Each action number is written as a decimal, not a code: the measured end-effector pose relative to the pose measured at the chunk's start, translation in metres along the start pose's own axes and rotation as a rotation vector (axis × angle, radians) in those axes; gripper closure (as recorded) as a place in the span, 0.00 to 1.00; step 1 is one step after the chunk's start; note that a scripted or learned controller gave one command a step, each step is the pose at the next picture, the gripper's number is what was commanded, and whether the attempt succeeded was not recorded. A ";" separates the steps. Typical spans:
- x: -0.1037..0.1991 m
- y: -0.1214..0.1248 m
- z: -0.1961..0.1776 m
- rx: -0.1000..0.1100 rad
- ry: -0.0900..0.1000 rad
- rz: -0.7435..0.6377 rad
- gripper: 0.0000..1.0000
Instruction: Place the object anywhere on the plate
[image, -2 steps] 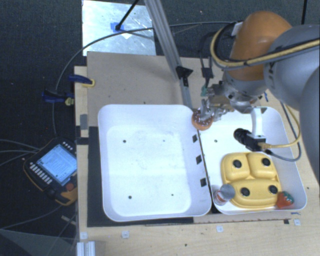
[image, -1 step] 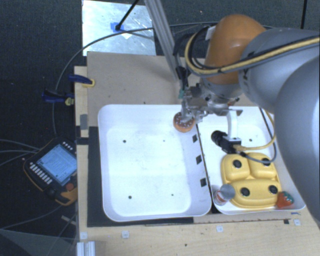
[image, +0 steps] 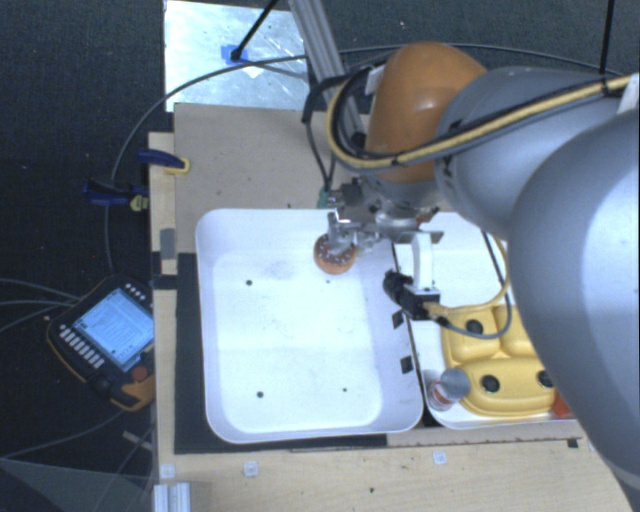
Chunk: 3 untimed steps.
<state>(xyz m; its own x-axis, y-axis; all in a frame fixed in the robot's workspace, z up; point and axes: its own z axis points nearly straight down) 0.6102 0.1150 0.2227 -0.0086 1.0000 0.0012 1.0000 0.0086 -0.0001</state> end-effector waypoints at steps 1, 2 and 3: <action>0.054 -0.001 0.008 -0.002 0.001 -0.001 1.00; 0.058 -0.009 0.006 0.000 -0.001 0.003 1.00; 0.058 -0.009 0.006 -0.001 -0.001 0.003 0.00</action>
